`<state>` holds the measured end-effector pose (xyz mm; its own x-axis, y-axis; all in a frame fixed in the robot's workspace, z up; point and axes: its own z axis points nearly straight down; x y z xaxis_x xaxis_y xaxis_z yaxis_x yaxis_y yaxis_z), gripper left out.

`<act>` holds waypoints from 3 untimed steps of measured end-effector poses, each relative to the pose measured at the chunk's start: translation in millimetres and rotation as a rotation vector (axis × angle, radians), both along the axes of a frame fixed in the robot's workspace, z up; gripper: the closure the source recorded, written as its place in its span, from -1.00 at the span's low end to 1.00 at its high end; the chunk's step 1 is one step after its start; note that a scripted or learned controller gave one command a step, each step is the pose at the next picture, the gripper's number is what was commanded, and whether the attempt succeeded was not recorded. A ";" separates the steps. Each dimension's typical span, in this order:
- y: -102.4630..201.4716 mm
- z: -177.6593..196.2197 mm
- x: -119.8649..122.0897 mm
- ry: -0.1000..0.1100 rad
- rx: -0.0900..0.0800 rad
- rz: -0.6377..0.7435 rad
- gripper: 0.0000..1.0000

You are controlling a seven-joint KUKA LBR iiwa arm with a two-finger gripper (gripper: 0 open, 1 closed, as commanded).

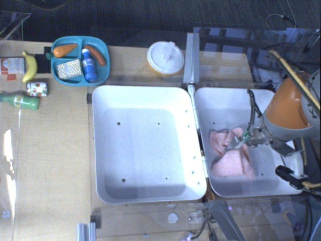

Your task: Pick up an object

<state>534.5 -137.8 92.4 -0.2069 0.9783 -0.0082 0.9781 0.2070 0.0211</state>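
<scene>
A crumpled pink cloth (228, 157) lies in the right bin (220, 102), toward its front left. My gripper (239, 139) reaches in from the right and sits low over the cloth's upper right part, with a small green piece beside its tip. The arm's orange band (287, 107) rises above the wrist at the right edge of the bin. Part of the cloth is hidden under the gripper.
The left bin (145, 142) stands beside the right one, a metal divider between them. On the bench at back left are a blue tray (80, 59) of toy food, a banana (30, 66), a can (36, 89), a green bottle (20, 101) and a yellow-white lidded bowl (165, 57).
</scene>
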 end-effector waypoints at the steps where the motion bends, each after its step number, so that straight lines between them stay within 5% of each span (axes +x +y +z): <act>1: -5.0 0.2 -34.5 -0.002 -0.002 0.073 -1.00; 3: -25.9 -0.3 -33.0 0.003 0.001 0.094 -1.00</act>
